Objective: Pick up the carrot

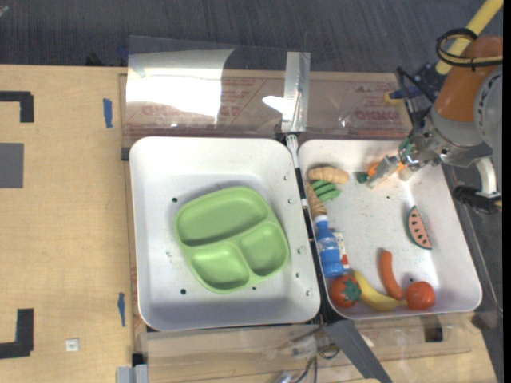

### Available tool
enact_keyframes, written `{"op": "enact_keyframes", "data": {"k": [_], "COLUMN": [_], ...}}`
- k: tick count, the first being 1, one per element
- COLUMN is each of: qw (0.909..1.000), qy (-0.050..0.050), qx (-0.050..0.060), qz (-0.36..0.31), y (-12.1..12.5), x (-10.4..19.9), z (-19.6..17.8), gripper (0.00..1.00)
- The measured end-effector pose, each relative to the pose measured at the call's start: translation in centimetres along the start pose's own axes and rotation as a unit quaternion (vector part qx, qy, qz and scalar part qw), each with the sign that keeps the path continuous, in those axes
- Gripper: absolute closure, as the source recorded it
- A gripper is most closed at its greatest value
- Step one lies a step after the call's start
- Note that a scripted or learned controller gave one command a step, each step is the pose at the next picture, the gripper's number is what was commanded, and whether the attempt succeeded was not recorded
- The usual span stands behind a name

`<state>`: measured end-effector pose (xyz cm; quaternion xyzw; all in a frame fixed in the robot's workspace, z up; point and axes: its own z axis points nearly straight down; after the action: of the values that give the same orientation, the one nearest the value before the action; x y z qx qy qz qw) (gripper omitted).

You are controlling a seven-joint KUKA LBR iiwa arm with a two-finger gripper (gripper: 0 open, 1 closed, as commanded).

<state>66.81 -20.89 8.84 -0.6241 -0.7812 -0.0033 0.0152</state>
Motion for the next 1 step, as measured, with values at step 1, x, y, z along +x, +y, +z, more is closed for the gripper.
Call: {"op": "enact_keyframes", "data": {"k": [1], "qw": [0.9916], "qy": [-0.005], "qx": [0.003], "qz": [0.129], "y": [-0.12], "x": [0.97], "z": [0.15], "gripper": [0.0]}}
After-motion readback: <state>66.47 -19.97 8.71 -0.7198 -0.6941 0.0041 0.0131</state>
